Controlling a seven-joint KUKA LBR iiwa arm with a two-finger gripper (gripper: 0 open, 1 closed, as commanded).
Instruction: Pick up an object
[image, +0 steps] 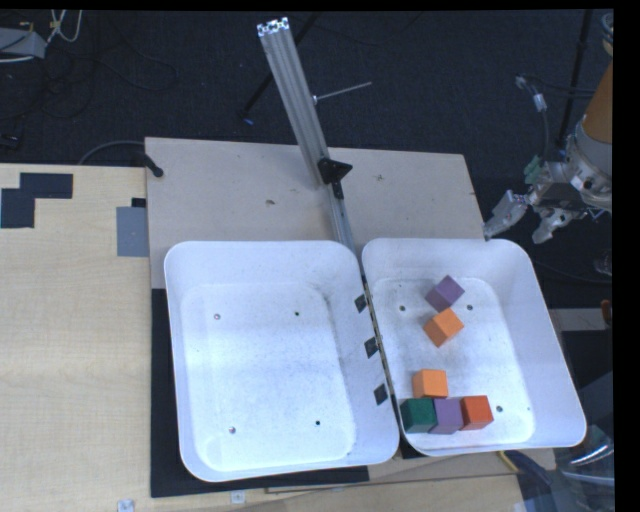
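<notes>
You're hovering the jaws (527, 215) upper right, spread, gripping nothing; purple cube (445, 293) is looking light, rigid: pinch flat sides.

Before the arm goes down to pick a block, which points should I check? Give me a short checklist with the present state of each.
1. Gripper carries nothing: ok, nothing shows between its fingers.
2. Gripper above a target: not ok, it sits outside the right bin's upper right corner.
3. Fingers open for a grasp: ok, they look spread.
4. An isolated block available: ok, the purple block and the orange block lie apart from the lower cluster, though close to each other.
5. Lower cluster graspable: not ok, the green block, second purple block and red-orange block sit packed in a row.
</notes>
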